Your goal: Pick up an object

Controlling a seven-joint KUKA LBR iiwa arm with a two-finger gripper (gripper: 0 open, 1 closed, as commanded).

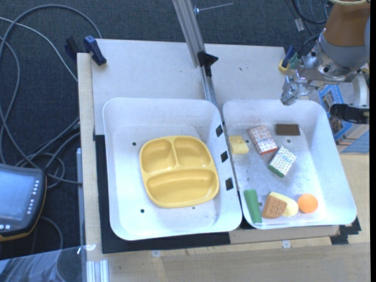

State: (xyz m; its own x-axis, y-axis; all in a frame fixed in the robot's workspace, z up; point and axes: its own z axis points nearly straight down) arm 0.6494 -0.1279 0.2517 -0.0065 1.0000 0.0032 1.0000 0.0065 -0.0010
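Note:
My gripper (289, 97) hangs over the far rim of the right bin (335, 157), fingers pointing down and nothing between them. In that bin lie a brown flat block (287, 129), a red-and-white box (262, 140), a green-and-white box (282, 161), a pale yellow piece (238, 144), a green cylinder (252, 205), a waffle-like piece (274, 206) on a yellow item, and an orange ball (308, 203). The brown block is the nearest thing to the gripper, a short way toward the front.
The left bin (117, 157) holds a yellow divided plate (178, 171). A slanted metal pole (191, 22) rises at the back between the bins. Cables and a tablet (17, 201) lie off the bench to the left.

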